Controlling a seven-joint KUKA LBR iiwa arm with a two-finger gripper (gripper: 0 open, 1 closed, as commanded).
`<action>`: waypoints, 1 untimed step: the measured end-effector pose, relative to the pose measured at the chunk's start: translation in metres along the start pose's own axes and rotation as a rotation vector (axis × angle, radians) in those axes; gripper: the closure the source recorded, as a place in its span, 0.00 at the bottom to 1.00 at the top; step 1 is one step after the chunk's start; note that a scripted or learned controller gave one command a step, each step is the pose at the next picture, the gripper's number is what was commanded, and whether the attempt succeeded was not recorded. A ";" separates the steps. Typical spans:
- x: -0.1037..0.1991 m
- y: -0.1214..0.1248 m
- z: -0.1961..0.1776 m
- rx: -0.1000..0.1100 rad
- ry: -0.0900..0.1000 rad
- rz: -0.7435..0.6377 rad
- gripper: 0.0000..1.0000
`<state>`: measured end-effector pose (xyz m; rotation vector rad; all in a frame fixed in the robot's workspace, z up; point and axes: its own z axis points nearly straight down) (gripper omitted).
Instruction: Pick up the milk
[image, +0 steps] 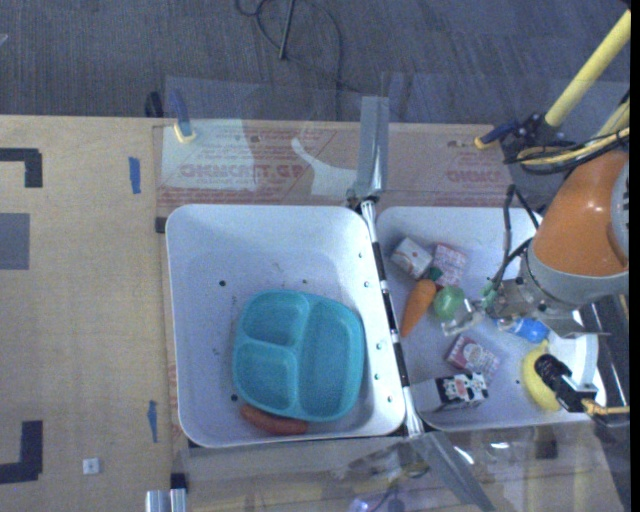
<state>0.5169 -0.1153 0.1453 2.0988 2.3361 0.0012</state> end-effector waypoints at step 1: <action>0.012 -0.031 0.057 -0.012 -0.005 -0.162 0.00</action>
